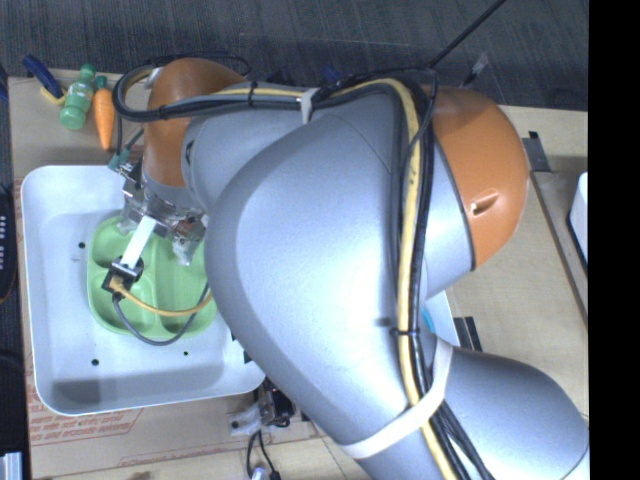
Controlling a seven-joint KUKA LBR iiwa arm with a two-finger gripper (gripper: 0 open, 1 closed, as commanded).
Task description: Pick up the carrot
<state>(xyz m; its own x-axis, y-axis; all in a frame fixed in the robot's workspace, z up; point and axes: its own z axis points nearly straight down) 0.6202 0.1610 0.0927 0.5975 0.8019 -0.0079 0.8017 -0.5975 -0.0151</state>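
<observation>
Hovering low over the shallow white plastic bin (50, 298), my gripper (150, 233) hangs above a pale green bowl-shaped dish (150, 293); whether it is spread or closed I cannot tell from here. The small orange toy carrot (103, 115) lies outside the bin, on the bench past its far rim, just beside a green toy bottle (76, 106). It looks light, stiff and smooth, likely slippery; I would pinch across its thicker middle.

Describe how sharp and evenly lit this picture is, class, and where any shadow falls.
Camera view: the arm looms large and soft-edged; the carrot outside the white bin is small but clear; light is even, with a grey shadow in the bin's near corner.
</observation>
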